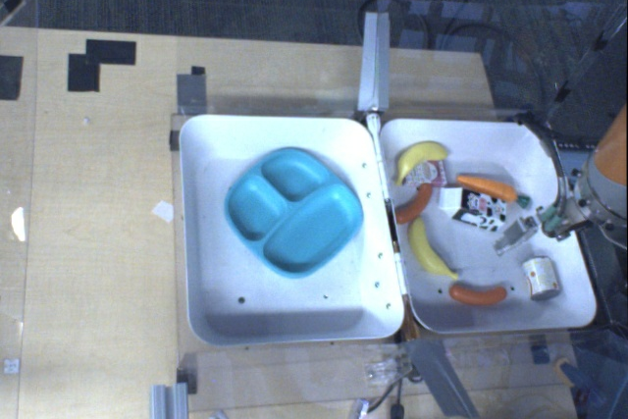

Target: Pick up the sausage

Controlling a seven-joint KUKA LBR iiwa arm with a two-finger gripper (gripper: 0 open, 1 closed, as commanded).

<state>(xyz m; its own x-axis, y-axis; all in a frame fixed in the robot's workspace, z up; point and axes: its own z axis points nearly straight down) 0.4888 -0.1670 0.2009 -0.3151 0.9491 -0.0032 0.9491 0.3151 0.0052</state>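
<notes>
A red-orange sausage [478, 293] lies near the front wall of the right bin [579, 309]. A second, darker sausage [414, 204] rests against that bin's left wall, between two bananas. My gripper [515, 234] hangs over the right side of the right bin. It is above and to the right of the front sausage, apart from it, and nothing shows in its grasp. The grey arm with its orange band [610, 162] comes in from the right edge.
The right bin also holds a banana [422, 157] at the back, another banana [429, 248] in the middle, a carrot [486, 186], a printed packet [476, 207] and a small tin [540, 278] just below the gripper. A blue divided plate [294, 211] sits in the left bin [206, 309].
</notes>
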